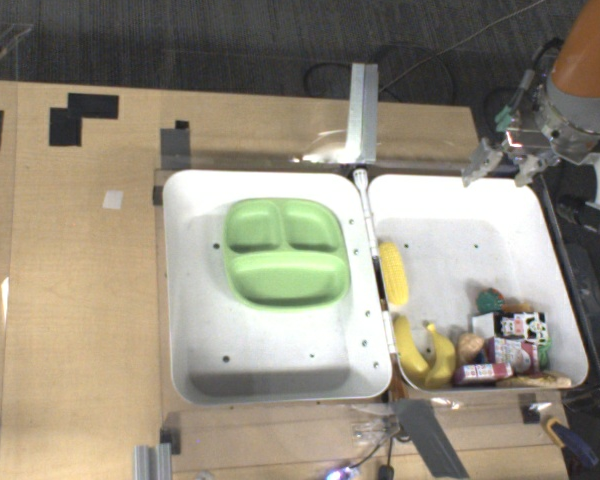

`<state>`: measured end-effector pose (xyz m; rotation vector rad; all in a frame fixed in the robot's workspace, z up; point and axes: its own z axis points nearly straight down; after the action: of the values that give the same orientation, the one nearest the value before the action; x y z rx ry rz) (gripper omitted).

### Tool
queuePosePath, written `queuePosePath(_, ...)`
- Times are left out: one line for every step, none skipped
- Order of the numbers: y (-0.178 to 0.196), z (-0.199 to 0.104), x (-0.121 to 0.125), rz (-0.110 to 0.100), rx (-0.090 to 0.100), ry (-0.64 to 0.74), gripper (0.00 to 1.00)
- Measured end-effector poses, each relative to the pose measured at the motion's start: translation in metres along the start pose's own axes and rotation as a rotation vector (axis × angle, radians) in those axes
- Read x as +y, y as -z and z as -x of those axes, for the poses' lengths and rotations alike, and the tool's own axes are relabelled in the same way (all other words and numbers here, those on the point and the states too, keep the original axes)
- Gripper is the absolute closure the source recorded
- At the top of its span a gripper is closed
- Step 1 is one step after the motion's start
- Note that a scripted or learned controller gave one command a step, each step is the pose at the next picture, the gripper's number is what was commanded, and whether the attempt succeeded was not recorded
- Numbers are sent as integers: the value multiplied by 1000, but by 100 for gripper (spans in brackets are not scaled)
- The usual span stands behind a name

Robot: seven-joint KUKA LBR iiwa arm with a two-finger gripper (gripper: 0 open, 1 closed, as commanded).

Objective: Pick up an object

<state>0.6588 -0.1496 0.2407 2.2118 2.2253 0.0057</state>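
Hovering over the right bin's (540, 208) far edge, your gripper (502, 165) stands with fingers spread wide and nothing between them; the corn cob (393, 274), bananas (425, 353) and small cartons (515, 338) lie well below the fingertips, crowded toward the near wall, so expect a long descent.

Left bin (185, 268): white. Divided tray (284, 250): light green. Right bin (460, 228): white. Corn cob (393, 273): yellow. Banana (420, 353): yellow. Small carton (522, 327): black-and-white patches. Bench (70, 268): pale wood with black squares. Arm (590, 43): orange band, grey wrist.
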Motion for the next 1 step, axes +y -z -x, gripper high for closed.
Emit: queuePosePath(-26, -13, 11, 1, -1, 45, 0)
